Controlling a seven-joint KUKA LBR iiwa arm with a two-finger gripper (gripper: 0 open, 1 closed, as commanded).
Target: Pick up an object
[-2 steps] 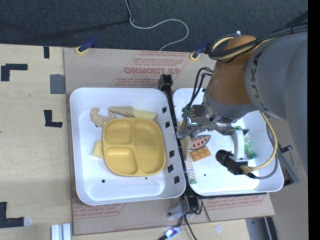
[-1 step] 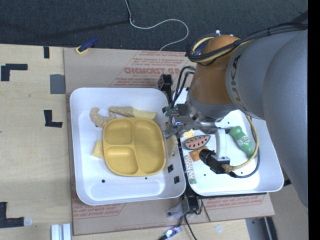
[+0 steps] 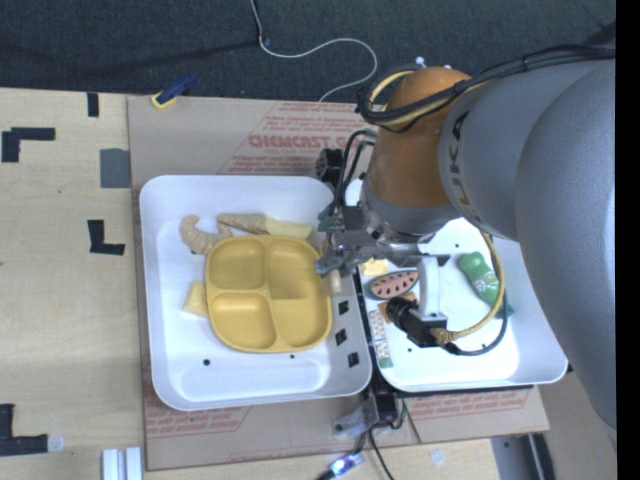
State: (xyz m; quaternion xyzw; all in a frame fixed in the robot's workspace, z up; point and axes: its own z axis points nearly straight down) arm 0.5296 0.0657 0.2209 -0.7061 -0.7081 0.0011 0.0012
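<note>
My gripper (image 3: pixel 338 253) sits low over the seam between the two bins, at the right rim of the left bin (image 3: pixel 160 298). It's just beside the plate's right edge. Gripper state: can't tell from this angle, wrist blocks it. Nothing visibly held.

Nearest obj = plate (image 3: pixel 268 293). Yellow, smooth matte plastic, rounded-square, 4 shallow compartments split by raised ribs. Lies flat mid left bin, turned a bit off-square to the bin walls.

Other stuff in the left bin:
- tan ridged stick (image 3: pixel 243 223) along the plate's top edge, looks to be touching it
- tan curved chunk (image 3: pixel 192 234) at the plate's upper-left corner
- pale yellow flat piece (image 3: pixel 288 230) right of the stick, partly under my wrist
- pale yellow wedge (image 3: pixel 195 298) against the plate's left side

Right bin (image 3: pixel 500 363), glossy white, rounded corners, mostly under my arm:
- green glossy obj (image 3: pixel 478 271) w/ white markings, near the far-right side
- brown-red oval (image 3: pixel 392 285), dotted texture, near the left wall
- small yellow bit (image 3: pixel 374 266) just above the oval

Both bins sit on printed cardboard (image 3: pixel 250 138).
</note>
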